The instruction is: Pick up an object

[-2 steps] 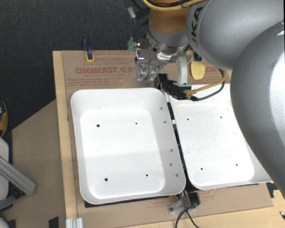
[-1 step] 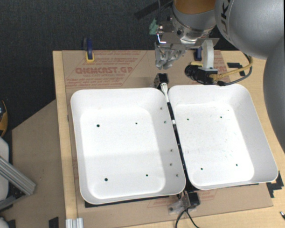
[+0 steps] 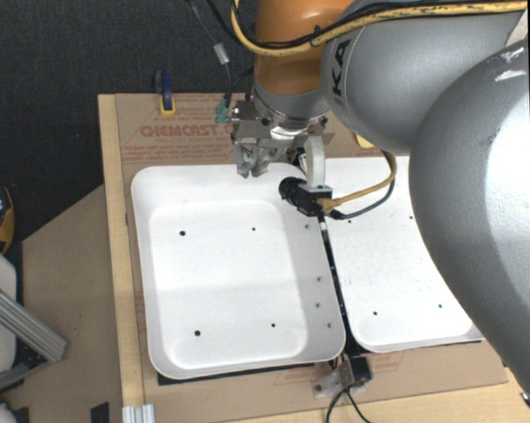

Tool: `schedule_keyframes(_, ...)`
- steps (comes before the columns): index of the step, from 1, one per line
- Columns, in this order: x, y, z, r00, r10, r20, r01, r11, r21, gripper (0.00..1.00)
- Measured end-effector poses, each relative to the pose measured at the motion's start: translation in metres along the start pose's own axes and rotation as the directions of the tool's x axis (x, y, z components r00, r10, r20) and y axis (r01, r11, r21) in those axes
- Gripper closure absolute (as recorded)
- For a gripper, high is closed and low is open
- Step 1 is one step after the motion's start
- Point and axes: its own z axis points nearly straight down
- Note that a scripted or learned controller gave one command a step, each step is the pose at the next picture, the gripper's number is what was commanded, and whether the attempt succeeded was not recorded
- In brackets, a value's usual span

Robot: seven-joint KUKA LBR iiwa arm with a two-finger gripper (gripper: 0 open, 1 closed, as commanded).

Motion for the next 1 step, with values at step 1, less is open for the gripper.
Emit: schedule_keyframes(1,-0.0325,-0.0198,-0.0416,1.000,0.009,0.001,-0.009,1.000,-0.010,1.00)
